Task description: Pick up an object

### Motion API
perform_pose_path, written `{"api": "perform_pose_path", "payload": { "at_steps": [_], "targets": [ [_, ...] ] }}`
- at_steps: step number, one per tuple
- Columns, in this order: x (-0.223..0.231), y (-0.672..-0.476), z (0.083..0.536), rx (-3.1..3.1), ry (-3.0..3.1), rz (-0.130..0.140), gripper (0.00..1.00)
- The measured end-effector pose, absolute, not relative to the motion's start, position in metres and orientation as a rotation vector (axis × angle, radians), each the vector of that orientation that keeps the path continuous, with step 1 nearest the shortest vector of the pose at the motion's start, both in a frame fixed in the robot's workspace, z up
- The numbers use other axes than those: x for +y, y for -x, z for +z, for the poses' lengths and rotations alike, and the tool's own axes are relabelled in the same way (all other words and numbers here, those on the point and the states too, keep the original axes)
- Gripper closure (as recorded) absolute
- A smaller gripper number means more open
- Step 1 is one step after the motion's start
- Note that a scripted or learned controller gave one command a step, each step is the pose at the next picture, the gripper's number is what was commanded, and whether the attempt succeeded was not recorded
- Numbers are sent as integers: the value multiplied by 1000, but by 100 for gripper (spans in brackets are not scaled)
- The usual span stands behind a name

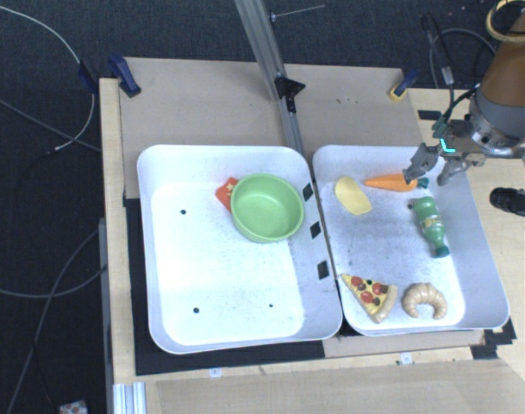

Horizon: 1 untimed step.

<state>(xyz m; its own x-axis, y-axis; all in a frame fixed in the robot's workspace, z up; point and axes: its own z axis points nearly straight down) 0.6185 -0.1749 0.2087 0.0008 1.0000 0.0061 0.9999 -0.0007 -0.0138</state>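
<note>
My gripper hangs over the far right part of the right bin, fingers spread open with nothing between them. An orange carrot lies just left of the left fingertip. A green bottle lies right below the gripper. A yellow piece sits left of the carrot. A pizza slice and a croissant rest near the bin's front edge. In the left bin stands a green bowl with a red object partly hidden behind its left rim.
A metal post rises slanting from the bench between the two bins at the back. Blue clamps hold the board's far corners. Cables lie on the dark floor to the left.
</note>
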Motion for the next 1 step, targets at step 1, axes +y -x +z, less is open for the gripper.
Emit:
{"api": "perform_pose_path", "payload": {
  "at_steps": [1],
  "targets": [
    [-175, -620, 213, -2216, 2216, 1, 0]
  ]
}}
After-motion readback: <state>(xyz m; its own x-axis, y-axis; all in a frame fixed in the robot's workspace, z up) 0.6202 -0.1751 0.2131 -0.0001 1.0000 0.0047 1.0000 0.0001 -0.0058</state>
